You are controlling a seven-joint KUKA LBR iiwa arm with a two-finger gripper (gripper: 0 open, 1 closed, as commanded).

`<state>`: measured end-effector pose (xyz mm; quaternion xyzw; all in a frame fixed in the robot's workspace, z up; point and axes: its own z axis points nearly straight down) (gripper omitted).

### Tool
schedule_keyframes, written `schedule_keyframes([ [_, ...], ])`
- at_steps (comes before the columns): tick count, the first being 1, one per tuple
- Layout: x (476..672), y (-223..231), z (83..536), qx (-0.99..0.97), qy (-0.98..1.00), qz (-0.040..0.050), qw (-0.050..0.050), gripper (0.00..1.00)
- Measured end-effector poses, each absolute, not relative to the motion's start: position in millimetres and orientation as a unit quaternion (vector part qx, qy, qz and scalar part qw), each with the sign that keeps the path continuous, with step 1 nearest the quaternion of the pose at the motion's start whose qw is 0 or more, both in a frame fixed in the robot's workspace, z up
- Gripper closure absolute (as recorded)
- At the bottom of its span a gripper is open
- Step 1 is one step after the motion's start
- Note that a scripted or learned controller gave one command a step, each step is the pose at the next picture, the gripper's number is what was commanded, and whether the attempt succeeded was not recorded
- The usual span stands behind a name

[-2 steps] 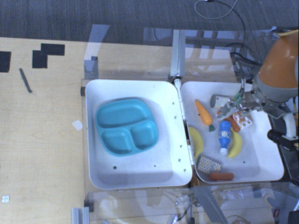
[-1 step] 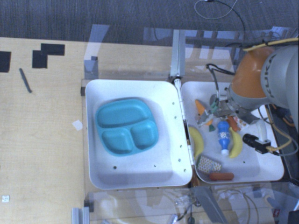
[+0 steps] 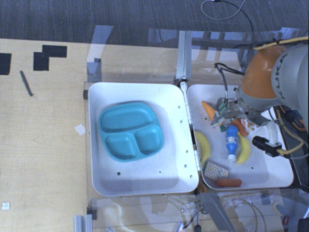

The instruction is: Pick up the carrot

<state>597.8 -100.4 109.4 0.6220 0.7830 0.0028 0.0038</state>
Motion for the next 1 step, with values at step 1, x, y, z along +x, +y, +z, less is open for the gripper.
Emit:
schedule_keyframes([
  [1, 604.0, -43.9, 185.7, 0.749, 0.663, 0.0016, 0.001, 1.00],
])
